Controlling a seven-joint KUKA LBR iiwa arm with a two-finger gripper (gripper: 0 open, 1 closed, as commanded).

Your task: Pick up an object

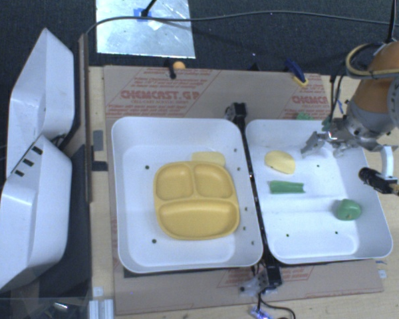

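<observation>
Two shallow white bins are seen side by side on a cardboard-covered bench, the left bin [130,178] and the right bin [319,241] touching along their inner rims. The arm [379,92], grey with an orange band, is seen entering at about two o'clock of the right bin. In the left bin, a yellow divided tray [196,201] is laid near the centre, and a pale yellow flat piece [209,157] is tucked at its twelve o'clock edge, partly hidden beneath it, it seems. The gripper [321,141] is held over the upper part of the right bin, at about twelve o'clock of the bin's centre; its metal fingers [310,143] are seen spread apart, with nothing between them. Three small things are found in the right bin: a pale yellow rounded object [280,162] just at eight o'clock of the gripper, apart from it; a green elongated object [286,187] lying flat just below that, at the bin's centre; and a green rounded object [348,209] at four o'clock, near the right wall. None of them is touched by the gripper.
</observation>
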